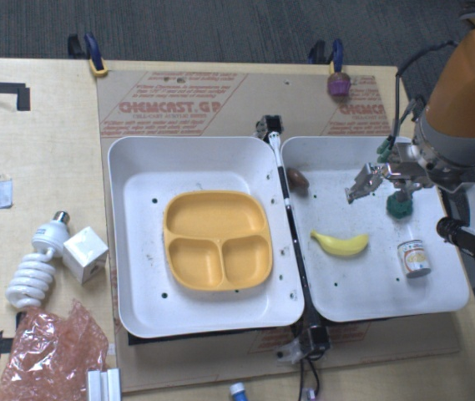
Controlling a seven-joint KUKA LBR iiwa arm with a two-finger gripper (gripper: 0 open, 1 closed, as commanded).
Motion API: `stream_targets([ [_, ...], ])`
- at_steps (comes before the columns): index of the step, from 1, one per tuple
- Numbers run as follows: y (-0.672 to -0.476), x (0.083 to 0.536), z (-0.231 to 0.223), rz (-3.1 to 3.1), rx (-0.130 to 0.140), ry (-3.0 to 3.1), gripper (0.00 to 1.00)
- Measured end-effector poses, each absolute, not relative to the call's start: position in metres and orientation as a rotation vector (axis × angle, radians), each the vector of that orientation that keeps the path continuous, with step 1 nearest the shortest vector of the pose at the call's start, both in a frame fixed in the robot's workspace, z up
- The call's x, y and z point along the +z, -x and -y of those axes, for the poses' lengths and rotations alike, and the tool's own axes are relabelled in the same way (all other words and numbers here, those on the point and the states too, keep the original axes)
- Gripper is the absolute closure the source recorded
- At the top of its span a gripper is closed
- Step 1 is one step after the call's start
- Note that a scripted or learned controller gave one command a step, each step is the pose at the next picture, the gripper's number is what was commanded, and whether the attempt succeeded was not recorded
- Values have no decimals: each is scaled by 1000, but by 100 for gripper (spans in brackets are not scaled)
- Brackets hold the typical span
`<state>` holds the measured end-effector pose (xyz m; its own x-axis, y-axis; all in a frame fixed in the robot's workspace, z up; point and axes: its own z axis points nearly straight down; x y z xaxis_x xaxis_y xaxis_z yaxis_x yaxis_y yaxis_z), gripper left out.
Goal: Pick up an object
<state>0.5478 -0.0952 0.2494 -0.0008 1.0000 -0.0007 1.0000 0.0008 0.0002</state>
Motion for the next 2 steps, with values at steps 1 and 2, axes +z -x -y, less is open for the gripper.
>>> stream_targets([
  [1,-541,116,120,-2220,-1,-2223,0],
  [2,-495,92,101,-2220,0,-2224,0],
])
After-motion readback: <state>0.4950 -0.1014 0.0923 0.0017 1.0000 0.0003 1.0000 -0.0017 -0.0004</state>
